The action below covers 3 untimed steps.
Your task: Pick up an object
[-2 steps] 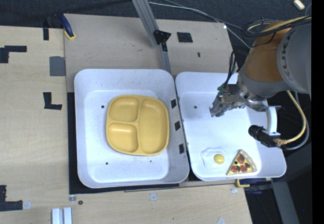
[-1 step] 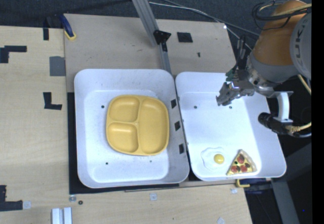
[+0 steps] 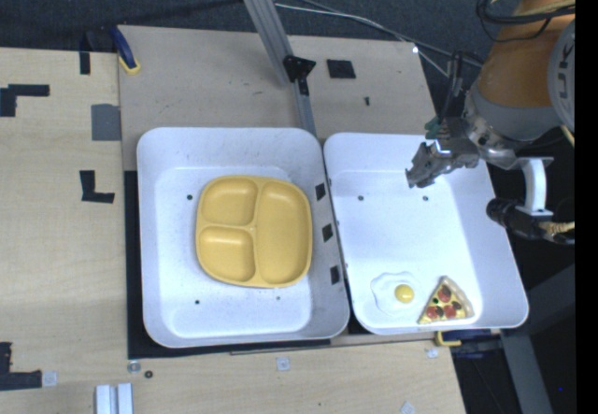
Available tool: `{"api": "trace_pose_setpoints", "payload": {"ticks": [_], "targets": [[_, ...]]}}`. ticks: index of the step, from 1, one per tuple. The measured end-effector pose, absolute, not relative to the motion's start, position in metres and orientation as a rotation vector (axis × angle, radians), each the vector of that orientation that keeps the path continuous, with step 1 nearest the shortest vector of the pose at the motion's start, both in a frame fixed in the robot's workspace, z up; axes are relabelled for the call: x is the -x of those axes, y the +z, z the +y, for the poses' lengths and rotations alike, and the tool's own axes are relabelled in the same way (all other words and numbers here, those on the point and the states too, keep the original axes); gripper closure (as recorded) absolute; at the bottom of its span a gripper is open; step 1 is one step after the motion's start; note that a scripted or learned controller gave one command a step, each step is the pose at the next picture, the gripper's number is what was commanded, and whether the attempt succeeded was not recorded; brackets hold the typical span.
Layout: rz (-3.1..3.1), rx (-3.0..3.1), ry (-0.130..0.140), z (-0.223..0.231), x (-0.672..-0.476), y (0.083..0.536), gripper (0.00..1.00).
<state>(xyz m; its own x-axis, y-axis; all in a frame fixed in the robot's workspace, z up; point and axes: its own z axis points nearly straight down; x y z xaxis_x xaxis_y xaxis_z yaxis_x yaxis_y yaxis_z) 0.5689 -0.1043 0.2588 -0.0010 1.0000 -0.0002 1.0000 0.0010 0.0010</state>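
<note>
The hand (image 3: 422, 169) hangs over the far part of the right bin (image 3: 467, 216), near that bin's upper right side, at the end of the grey arm (image 3: 523, 76) with its orange band, which reaches in from the right. Its dark fingers point down and to the left toward the bin floor, and nothing lies between them; whether they are spread or closed cannot be told from this angle.

Well apart from the hand, at the near end of the same bin, lie two small toy foods. The fried egg (image 3: 396, 292) lies flat, white with a yellow yolk a little right of its middle. Just beside it on the right, close enough that they may touch, is the pizza slice (image 3: 446, 301), a triangle with red and dark toppings. Its long axis runs from its tip, which points away toward the far side of the bin and slightly right, down to its wide crust edge near the bin's front rim.

The left bin (image 3: 168, 216) sits flush beside the right one on the desk (image 3: 187, 76). In its middle lies a yellow divided plate (image 3: 253, 231) with three compartments, turned slightly off square to the bin walls.

A slanted metal pole (image 3: 266, 10) crosses the desk beyond the bins.
</note>
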Motion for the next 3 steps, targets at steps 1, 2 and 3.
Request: {"api": "trace_pose_setpoints", "payload": {"ticks": [1, 2, 3], "targets": [[2.229, -2.215, 0.001, -0.044, -0.576, 0.257, 1.0], [2.229, -2.215, -0.001, 0.009, -0.586, 0.257, 1.0], [2.228, -2.218, -0.005, 0.055, -0.591, 0.234, 1.0]]}}
